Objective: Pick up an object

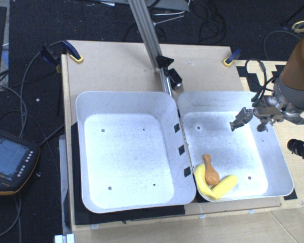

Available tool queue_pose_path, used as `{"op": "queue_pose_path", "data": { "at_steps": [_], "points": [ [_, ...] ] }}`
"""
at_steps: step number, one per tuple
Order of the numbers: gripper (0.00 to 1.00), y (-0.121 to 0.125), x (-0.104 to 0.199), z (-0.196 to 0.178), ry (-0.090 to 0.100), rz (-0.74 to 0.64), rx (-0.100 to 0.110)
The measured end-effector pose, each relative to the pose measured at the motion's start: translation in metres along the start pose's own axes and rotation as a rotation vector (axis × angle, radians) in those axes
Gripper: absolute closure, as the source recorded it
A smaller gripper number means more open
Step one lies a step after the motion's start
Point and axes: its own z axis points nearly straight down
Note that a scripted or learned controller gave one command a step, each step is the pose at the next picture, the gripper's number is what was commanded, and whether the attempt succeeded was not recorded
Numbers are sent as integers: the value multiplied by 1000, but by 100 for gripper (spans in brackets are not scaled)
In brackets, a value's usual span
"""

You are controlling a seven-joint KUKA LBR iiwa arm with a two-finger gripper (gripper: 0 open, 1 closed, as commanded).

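- I judge this to be the approach step: nothing is picked up, and my claw [247, 119] hangs above the right bin [273, 151], over its far half, near the right wall.
- My claw is released: its two fingers stand apart with only bin floor between them, and they point toward the left bin [91, 135].
- The things worth taking lie together against the right bin's near-left corner, well apart from my claw: a yellow banana [218, 187] and an orange drumstick [211, 172], which looks like a toy.
- The drumstick lies on top of the banana and touches it. Its long axis runs from the bin's near wall toward the far wall, thin end pointing away toward the far wall, thick end resting on the banana.
- The banana curves along the corner. Its long axis runs roughly along the near wall, with one tip pointing right along that wall and the other bending up the left wall.
- The next move, as I see it, calls for travelling toward that near-left corner, turning my fingers to straddle the drumstick across its narrow width, then dropping down.
- The bin walls crowd that corner, so my fingers have little room there.
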Motion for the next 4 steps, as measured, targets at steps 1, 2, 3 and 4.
{"op": "queue_pose_path", "data": {
  "at_steps": [1, 2, 3, 4],
  "points": [
    [0, -1, -4, 43, 0, 0, 0],
    [0, 0, 2, 87, 0, -1, 0],
    [100, 1, 1, 75, -1, -1, -4],
    [100, 6, 11, 23, -1, -2, -8]
  ]
}}
